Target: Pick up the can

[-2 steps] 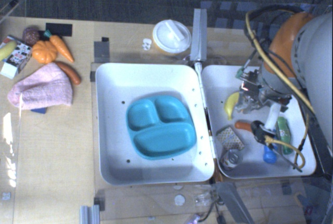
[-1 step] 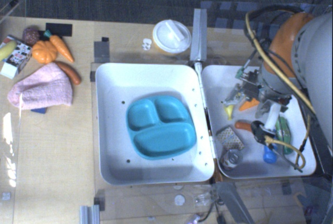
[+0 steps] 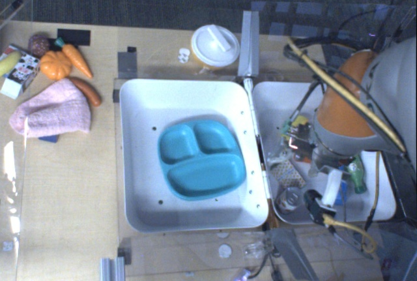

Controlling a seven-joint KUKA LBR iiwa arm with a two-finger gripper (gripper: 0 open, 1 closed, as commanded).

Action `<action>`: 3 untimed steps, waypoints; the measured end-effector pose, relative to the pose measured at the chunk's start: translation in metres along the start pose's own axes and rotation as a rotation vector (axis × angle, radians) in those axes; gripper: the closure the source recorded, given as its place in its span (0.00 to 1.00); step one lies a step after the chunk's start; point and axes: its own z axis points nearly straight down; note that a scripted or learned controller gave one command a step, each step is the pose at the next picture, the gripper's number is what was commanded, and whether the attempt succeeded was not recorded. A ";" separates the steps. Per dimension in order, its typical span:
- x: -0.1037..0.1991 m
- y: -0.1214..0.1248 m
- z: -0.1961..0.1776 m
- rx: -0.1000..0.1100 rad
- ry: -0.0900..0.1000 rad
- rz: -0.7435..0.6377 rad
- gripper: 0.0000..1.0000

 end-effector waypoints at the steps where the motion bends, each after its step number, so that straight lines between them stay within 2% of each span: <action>1: -0.036 0.013 0.001 0.002 0.000 -0.143 0.00; 2: -0.028 0.010 0.001 0.002 -0.001 -0.170 0.00; 3: -0.061 0.025 0.077 -0.005 0.001 -0.129 0.00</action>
